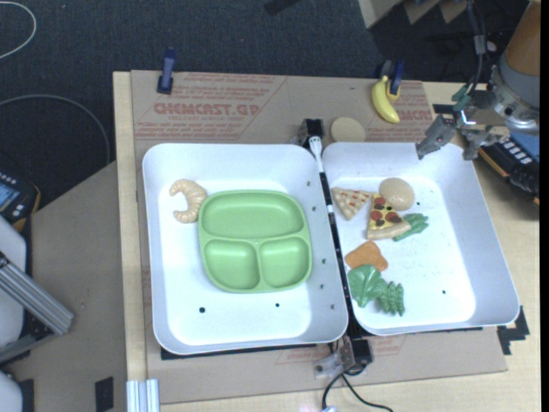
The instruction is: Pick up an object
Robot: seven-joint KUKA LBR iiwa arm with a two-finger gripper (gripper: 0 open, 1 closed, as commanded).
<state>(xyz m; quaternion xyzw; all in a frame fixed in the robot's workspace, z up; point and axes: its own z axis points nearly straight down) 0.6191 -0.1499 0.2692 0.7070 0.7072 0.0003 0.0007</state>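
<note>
The right bin (pixel 480 256) holds several toy foods: a cracker-like pizza wedge (pixel 351 202), a topped pizza slice (pixel 387 221), a beige bun (pixel 396 192), an orange piece (pixel 367 255), a small green sprig (pixel 414 225) and a bunch of leafy greens (pixel 376 288). My gripper (pixel 448 147) hangs over the bin's far right corner, above and to the right of the bun. Its fingers are spread, and it is open with nothing between them.
The left bin (pixel 163 256) carries a green divided plate (pixel 255 239) and a croissant (pixel 188 199). Beyond the bins, on the cardboard, lie a yellow banana (pixel 385 101) and a round beige disc (pixel 347 130). Blue clamps (pixel 166 70) sit at the board's far edge.
</note>
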